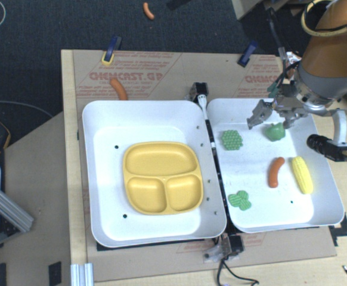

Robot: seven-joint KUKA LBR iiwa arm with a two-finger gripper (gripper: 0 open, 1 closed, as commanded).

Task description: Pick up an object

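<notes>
A: Start at the near edge. What do you log first?

B: You have a cable clamp point(224, 248) at the near edge of the bench point(78, 177), just below the seam where the two bins meet. Behind it, the left bin point(99, 159) holds a yellow divided plate point(161, 177), lying flat near the bin's middle, three compartments up.

A: And the right bin?

B: In the right bin point(322, 210) you see five items. Broccoli piece point(240, 200) toward the near left corner. Sausage point(275, 172) about mid-bin, with the corn cob point(301, 174) just beside it toward the right wall, apart from it. A round green knobbly piece point(232, 139) sits by the left wall, farther back. A pale green block point(275, 132) sits toward the far edge.

A: Gripper state?

B: The gripper point(275, 119) hangs over the far part of the right bin, fingers spread apart, straddling the space just above the pale green block. You cannot tell whether the tips touch it; nothing is clamped between them.

A: Anything outside the bins?

B: An orange sausage point(119, 89) lies on the bench behind the left bin's far left corner. A blue-yellow clamp point(110, 50) and a blue clamp point(247, 54) grip the far edge.
</notes>
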